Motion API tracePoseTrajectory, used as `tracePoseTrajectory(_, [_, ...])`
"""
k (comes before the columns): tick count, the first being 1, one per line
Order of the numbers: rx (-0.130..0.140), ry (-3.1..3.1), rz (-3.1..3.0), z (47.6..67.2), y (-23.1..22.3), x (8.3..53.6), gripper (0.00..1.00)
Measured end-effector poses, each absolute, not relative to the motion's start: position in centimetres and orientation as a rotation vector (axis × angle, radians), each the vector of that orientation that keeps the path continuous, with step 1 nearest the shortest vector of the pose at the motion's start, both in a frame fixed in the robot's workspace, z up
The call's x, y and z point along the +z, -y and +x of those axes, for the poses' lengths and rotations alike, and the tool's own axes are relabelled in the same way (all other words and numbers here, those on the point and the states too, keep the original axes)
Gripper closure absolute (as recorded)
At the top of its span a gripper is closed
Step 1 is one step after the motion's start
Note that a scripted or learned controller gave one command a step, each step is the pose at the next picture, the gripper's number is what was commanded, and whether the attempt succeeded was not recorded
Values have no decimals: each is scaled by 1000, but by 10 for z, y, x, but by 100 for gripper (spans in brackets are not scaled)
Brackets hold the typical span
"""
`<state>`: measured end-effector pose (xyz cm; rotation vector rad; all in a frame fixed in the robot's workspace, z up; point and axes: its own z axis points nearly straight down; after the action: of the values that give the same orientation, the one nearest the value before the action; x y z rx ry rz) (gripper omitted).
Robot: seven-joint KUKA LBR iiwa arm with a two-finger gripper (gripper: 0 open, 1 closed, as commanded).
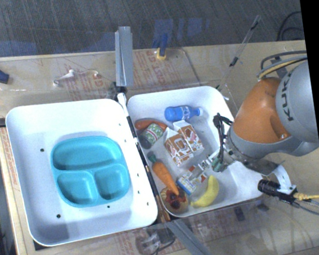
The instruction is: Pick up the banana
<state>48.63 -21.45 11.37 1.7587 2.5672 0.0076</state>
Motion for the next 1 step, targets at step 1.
tracePoseTrajectory(1, [10, -2726, 1504, 487, 212, 104, 0])
